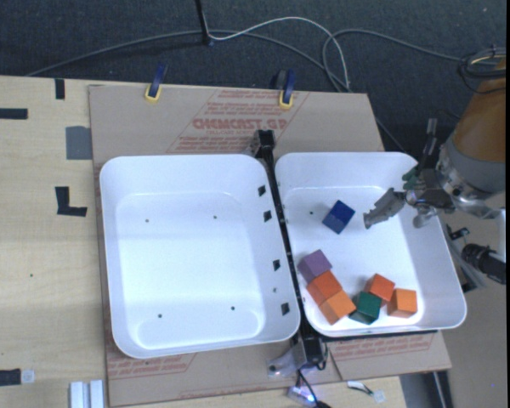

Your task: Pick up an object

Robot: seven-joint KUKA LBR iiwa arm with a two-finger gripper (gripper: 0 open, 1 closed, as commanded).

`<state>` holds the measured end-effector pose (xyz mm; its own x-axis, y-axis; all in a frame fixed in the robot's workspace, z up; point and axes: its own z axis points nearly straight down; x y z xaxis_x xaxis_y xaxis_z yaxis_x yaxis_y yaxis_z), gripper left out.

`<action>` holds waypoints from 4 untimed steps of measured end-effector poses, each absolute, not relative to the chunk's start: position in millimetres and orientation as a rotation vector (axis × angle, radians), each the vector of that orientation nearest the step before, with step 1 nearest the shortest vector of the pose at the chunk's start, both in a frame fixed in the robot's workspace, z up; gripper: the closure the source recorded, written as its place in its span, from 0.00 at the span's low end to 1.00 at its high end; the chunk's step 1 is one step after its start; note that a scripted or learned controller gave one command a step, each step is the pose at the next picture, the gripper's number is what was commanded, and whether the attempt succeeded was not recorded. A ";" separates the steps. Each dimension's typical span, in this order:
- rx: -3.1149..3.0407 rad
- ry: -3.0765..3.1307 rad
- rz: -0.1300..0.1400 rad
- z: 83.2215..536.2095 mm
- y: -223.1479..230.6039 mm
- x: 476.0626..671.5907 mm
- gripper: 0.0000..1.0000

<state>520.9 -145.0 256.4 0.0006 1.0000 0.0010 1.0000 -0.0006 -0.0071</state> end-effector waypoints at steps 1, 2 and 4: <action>-2.221 -2.222 0.000 259.6 -144.8 522.1 0.00; -2.217 -2.219 0.005 198.1 -141.9 525.9 0.00; -2.219 -2.219 0.004 108.8 -149.8 519.4 0.00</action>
